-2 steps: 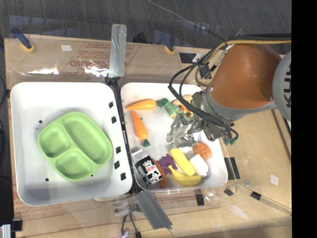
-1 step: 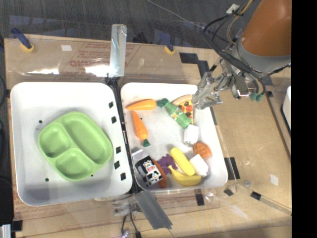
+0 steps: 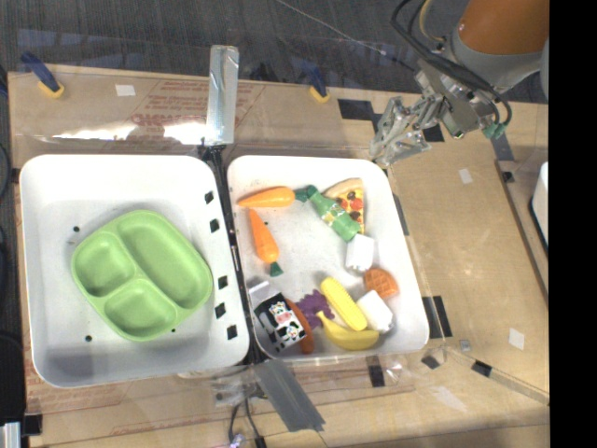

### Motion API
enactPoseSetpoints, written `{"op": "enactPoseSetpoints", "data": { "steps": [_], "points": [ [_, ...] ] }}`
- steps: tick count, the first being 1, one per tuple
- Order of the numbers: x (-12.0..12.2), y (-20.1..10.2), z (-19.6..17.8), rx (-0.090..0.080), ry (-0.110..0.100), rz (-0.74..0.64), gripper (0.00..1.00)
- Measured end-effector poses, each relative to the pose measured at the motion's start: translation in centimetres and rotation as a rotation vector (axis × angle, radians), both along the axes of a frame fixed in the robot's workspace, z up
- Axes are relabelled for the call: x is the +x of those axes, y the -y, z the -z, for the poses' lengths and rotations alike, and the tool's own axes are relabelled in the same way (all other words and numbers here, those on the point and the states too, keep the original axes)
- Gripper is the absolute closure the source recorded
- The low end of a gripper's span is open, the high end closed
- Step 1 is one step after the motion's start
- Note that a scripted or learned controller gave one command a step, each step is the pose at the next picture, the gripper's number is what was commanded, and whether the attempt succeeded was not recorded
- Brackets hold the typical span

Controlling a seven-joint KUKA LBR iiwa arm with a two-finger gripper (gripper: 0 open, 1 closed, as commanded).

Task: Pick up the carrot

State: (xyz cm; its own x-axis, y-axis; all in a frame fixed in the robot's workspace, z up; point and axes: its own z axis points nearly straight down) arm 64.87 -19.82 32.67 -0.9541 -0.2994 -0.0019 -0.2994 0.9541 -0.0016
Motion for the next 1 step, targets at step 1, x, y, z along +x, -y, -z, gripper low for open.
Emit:
{"op": "enactPoseSetpoints", "data": {
  "steps": [1],
  "points": [
    [0.42, 1.04, 0.37, -0.002, 0.004, -0.22, 1.0]
  ]
}}
